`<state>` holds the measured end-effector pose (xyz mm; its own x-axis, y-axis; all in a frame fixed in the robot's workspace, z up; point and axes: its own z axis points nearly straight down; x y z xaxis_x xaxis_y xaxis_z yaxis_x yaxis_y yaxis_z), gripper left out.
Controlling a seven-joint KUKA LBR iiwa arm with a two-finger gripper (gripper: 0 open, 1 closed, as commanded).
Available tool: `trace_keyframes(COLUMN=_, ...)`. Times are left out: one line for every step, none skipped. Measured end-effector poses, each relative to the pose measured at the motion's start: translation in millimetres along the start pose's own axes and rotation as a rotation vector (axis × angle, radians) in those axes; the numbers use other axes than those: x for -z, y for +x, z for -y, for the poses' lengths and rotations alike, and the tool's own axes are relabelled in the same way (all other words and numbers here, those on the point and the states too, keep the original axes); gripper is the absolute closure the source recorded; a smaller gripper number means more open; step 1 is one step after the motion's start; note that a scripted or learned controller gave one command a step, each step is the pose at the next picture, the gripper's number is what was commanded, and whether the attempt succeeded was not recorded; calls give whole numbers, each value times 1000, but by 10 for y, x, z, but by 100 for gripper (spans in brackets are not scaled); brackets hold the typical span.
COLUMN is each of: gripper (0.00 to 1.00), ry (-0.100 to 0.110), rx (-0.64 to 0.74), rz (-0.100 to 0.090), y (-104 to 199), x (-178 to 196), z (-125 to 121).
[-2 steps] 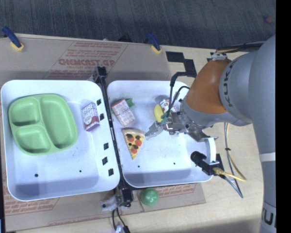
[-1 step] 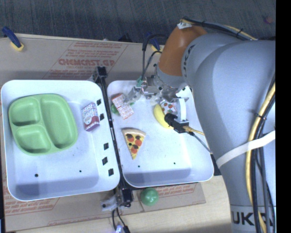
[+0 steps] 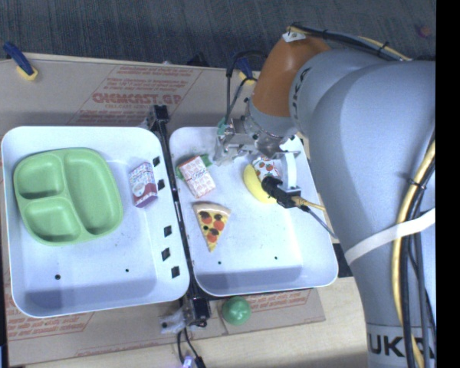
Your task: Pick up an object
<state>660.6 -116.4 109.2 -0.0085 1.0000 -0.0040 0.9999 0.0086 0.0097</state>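
- Overhead, the grey arm [image 3: 368, 167] reached in from the right, its orange band [image 3: 280, 75] sitting above the far end of the right bin [image 3: 245, 278].
- The gripper [image 3: 249, 148] hung low over the far part of that bin; whether it was released or clenched could not be told from this angle.
- A yellow banana [image 3: 254, 186] lay just beside the gripper, partly under the wrist hardware, with a small red-and-white item [image 3: 264, 167] touching its upper side.
- A pizza slice [image 3: 211, 225] lay near the middle of the right bin, well apart from the gripper.
- A small red-and-white packet [image 3: 196, 176] lay near the right bin's left wall, with a bit of green at its upper corner.
- In the left bin [image 3: 77, 282] sat a green divided plate [image 3: 65, 194], and just beside it a little carton [image 3: 142, 184].
- A green ball [image 3: 235, 310] rested on the cardboard [image 3: 130, 90] outside the bins, by the near edge of the right one.
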Motion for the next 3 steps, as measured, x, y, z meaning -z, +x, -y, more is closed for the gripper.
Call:
trace_keyframes(gripper=100, ry=9, rx=-2, rz=-6, y=967, x=842, z=19)
trace_keyframes(gripper=100, ry=12, rx=-5, rz=-5, y=1068, x=1297, z=955)
trace_keyframes(gripper=0, ry=12, rx=-5, rz=-4, y=1066, x=1295, z=956)
